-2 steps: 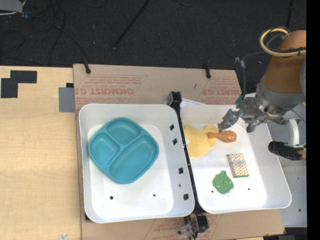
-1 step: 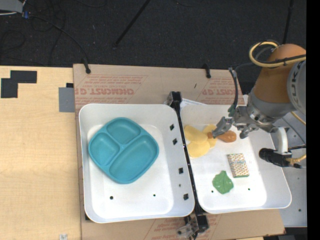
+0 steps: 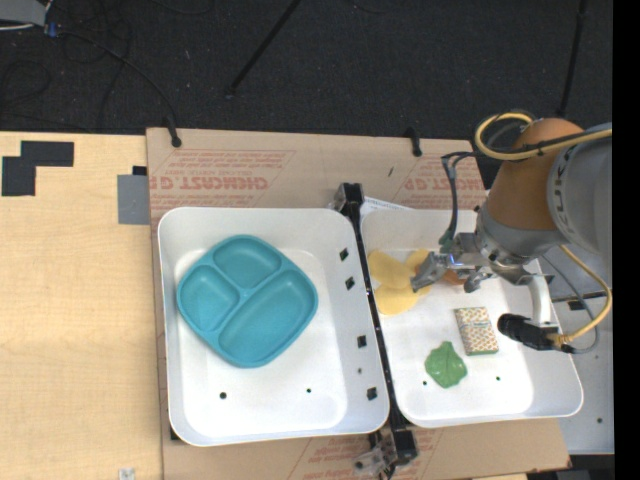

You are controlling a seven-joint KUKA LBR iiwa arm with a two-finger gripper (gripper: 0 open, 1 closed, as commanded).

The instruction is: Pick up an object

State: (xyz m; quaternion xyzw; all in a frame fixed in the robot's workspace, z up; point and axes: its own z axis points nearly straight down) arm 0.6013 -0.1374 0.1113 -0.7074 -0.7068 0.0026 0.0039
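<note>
Nearest the camera, cardboard (image 3: 330, 458) lies under the front edges of the two bins on the surface (image 3: 70, 318). In the right bin (image 3: 530, 398), closest to the front, sits a small green object (image 3: 446, 365), lumpy and rounded, soft-looking, with nothing touching it. Just behind and to its right lies a small box (image 3: 477, 329), rectangular and flat, with a speckled pale pattern. Farther back, near the bin's left wall, is a yellow object (image 3: 392, 280), pale, flat and irregular in outline. The pincer (image 3: 436, 268) is low over this yellow object's right edge, grey fingers pointing left, overlapping it in this view; whether it is gripping anything, or how far it is open, I cannot tell. The arm (image 3: 545, 193) rises behind it at the right. In the left bin (image 3: 190, 408) a teal divided plate (image 3: 247, 299) with three compartments lies flat, turned at an angle.
</note>
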